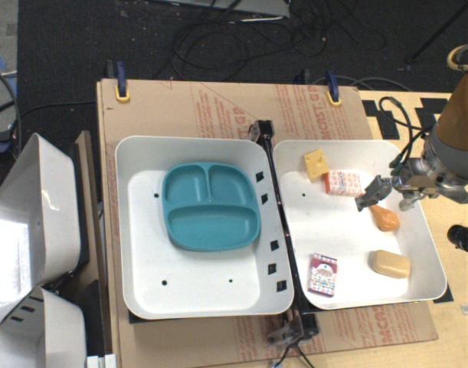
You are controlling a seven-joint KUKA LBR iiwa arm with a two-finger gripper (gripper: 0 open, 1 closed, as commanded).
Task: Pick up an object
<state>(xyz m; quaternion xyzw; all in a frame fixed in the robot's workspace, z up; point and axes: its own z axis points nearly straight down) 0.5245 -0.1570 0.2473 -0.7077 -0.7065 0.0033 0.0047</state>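
Nearest in the right white bin (pixel 436 271) lie a small patterned card packet (pixel 322 274) and a tan rounded soap-like block (pixel 391 264). Beyond, the smooth orange pear-shaped toy (pixel 385 218) sits just beneath the gripper (pixel 387 192), whose fingers stand apart, empty. The toy looks light, firm and slippery; its wider belly seems the best hold.

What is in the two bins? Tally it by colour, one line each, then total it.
Teal: 1, divided plate
Yellow: 1, cheese wedge
Orange: 1, rounded piece
Tan: 1, oval block
Red and white: 2, box, carton
Total: 6
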